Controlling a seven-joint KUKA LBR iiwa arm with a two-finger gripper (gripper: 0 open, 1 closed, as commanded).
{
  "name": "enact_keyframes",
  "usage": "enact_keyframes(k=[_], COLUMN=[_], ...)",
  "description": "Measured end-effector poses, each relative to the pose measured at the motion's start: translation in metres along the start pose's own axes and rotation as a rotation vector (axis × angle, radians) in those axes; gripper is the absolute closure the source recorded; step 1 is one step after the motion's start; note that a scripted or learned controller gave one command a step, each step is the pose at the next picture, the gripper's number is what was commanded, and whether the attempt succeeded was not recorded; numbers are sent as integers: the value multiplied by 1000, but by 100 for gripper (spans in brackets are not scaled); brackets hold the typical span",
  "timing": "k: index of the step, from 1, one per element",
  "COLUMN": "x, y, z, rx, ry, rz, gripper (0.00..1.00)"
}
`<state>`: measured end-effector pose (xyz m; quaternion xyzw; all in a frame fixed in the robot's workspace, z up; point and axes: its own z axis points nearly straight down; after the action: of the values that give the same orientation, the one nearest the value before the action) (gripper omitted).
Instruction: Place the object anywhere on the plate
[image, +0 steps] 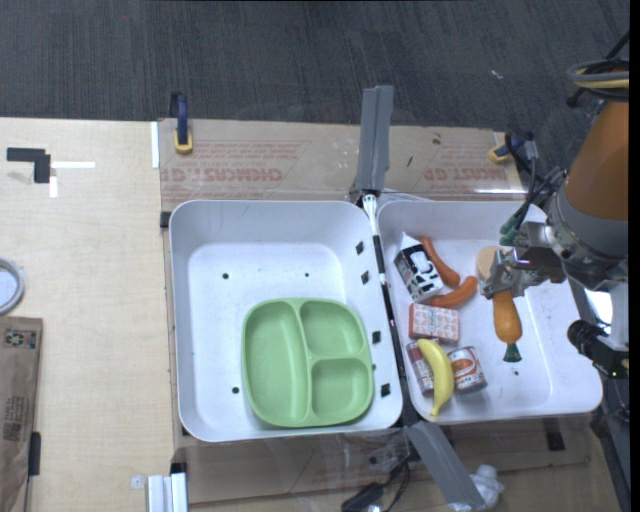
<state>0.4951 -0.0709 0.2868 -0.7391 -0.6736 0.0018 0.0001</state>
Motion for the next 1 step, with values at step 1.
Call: enact_keyframes(k=[1], x=[46], y=[-22], z=[76], rx=[2], ry=[1], rz=[-12], gripper=[100])
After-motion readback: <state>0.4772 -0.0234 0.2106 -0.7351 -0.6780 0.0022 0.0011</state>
